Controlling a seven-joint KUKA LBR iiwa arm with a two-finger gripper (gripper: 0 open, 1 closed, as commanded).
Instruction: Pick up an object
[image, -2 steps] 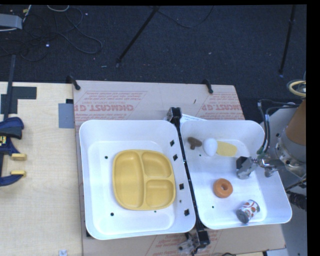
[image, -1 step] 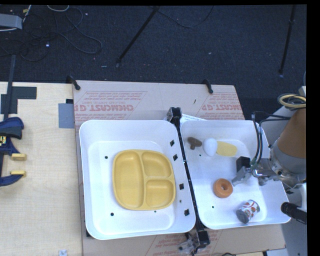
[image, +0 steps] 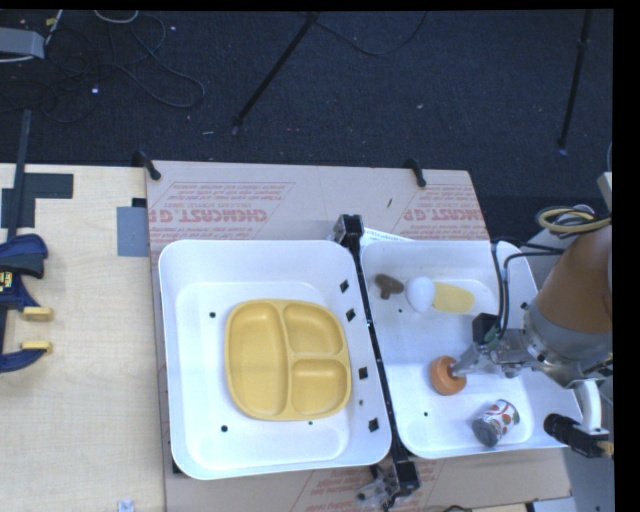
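A flat brown cardboard sheet (image: 300, 200) printed with red lettering is laid on the pale wooden bench (image: 70, 420), and two shallow white plastic bins are seated on it side by side. The left bin (image: 200, 270) is occupied by a yellow three-compartment plastic tray (image: 288, 358), set roughly in its middle. The right bin (image: 420, 430) is entered from the right by the grey arm with its orange band (image: 580, 290), and the gripper (image: 468, 368) is lowered to the bin floor near the centre. A small round orange object (image: 446, 375) is seen touching the gripper tip on its left side; whether it is gripped cannot be told, and how far the pincer is parted cannot be told either. Toward the far wall of the same bin a pale yellow block (image: 455, 297) is lying, with a white ball (image: 420, 293) touching its left end and a small brown piece (image: 389, 287) just beside the ball. Near the front right corner a grey, white and red crumpled object (image: 495, 420) is resting, apart from the gripper
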